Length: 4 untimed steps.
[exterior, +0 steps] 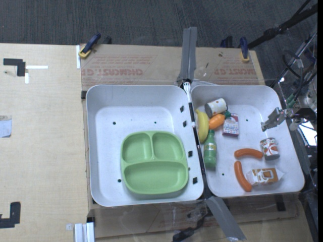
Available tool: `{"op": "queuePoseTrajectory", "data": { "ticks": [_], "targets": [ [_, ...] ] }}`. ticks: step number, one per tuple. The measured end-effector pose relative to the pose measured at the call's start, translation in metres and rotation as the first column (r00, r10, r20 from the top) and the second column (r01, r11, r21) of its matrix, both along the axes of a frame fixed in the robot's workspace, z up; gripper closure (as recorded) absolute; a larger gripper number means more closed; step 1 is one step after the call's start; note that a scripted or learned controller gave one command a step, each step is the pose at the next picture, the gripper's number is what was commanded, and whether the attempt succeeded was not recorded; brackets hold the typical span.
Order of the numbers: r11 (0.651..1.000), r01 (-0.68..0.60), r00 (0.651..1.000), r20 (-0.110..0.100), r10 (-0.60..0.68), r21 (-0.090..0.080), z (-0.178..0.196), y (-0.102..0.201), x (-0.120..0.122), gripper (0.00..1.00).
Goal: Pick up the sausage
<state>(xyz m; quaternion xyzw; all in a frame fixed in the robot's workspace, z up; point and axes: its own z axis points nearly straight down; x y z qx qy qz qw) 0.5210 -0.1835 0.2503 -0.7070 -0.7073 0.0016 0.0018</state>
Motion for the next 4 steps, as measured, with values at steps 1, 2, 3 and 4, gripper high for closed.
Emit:
{"op": "queuePoseTrajectory", "data": {
  "ticks": [1, 2, 3, 4],
  "targets": [
    [0.985, -0.173, 0.985, 0.003, 0.173, 0.001, -0.159, 0.023, -0.012, 0.00],
    [0.986, -0.166, 0.986, 0.000, 0.166, 0.002, -0.152, 0.021, -0.012, 1.00],
    [0.961, -0.278, 0.961, 0.003, 0.278, 0.001, -0.161, -0.011, 0.008, 1.00],
    [0.965, -0.263, 0.965, 0.002, 0.263, 0.000, -0.074, 0.029, 0.030, 1.00]
  ]
}}
